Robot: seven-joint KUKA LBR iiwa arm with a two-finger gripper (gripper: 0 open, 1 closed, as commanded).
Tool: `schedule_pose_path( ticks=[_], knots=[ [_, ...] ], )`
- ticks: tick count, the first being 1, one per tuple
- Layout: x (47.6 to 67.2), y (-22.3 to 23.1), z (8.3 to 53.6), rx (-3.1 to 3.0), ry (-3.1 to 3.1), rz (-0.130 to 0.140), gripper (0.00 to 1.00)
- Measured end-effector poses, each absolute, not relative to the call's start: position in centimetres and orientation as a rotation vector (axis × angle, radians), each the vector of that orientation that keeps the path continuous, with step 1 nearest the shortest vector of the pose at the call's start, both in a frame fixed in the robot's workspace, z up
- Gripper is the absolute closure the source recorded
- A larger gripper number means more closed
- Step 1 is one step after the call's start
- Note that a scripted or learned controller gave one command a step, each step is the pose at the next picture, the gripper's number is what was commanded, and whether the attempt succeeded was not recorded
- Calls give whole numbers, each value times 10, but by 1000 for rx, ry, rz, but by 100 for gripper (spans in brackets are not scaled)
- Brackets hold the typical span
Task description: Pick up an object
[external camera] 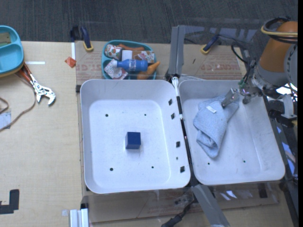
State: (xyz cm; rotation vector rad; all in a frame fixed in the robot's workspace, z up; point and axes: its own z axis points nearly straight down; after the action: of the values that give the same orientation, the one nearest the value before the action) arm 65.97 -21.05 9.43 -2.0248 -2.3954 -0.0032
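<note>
left bin with blue cube, right bin with grey cloth

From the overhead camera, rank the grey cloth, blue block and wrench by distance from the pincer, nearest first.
1. Grey cloth, in the right bin, right beside the pincer.
2. Blue block, middle of the left bin.
3. Wrench, out on the bench at far left.
</note>
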Motion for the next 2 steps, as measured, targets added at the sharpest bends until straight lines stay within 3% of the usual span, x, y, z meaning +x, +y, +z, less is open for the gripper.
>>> schedule_pose_path(
  ticks=[1,2],
  knots=[
    [549,-223,175,-2164,-2280,1,0],
    [546,-222,232,-2355,-2080,3,0]
  ],
)
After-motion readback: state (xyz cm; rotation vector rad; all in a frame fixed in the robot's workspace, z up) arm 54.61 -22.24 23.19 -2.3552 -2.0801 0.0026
